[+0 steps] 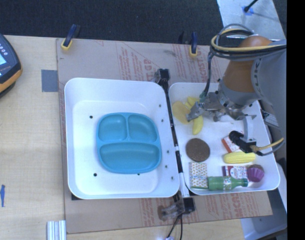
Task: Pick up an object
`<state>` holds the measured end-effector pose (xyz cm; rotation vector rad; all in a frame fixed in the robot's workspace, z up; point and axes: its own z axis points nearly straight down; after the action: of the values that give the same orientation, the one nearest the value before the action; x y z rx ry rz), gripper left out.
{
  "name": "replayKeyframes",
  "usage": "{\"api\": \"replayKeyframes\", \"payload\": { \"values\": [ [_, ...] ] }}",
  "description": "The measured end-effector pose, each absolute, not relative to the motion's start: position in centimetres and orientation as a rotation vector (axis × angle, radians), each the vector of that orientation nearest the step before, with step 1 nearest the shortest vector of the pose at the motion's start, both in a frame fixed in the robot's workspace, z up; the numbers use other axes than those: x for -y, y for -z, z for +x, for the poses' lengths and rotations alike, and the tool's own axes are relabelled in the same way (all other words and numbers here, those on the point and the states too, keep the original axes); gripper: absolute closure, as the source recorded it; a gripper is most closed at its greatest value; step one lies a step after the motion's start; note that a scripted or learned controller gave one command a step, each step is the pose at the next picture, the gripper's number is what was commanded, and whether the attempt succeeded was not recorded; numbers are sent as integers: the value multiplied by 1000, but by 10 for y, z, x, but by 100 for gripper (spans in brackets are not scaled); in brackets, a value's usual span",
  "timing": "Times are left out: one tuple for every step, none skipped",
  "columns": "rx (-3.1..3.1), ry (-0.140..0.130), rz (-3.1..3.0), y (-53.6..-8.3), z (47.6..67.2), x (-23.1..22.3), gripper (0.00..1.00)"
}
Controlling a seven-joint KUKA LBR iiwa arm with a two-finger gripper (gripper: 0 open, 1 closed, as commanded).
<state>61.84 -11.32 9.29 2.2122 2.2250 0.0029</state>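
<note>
The gripper (198, 113) is low in the right bin (270, 184), at its far left part, directly over a group of yellow pieces (184, 112); one of them looks like a banana-shaped toy. I cannot tell if the fingers are open or closed, because the wrist and the cables cover them, and I see nothing between them.

The yellow pieces are the most probable thing to pick. They look like small plastic play food: light, stiff, smooth and a little slippery, not fragile. I think the best hold is across the narrow middle of the long piece, because a curved end may slide out.

Nearer than the yellow pieces, in the same bin, lie a brown round disc (197, 149), a small patterned packet (198, 174), a green bottle (227, 183) on its side, a toy corn cob (239, 157), a purple piece (255, 173) and a red-and-white item (229, 144).

The left bin (82, 184) holds a blue divided plate (128, 143), lying flat in its middle.
</note>
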Motion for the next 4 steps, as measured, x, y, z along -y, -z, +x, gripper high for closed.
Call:
{"api": "replayKeyframes", "payload": {
  "values": [
    [-2230,10,2223,-91,559,111,0],
    [-2229,3,2215,-93,659,105,0],
    [-2229,10,2224,-91,595,99,0],
    [-2227,-2,2213,-93,649,92,0]
  ]
}}
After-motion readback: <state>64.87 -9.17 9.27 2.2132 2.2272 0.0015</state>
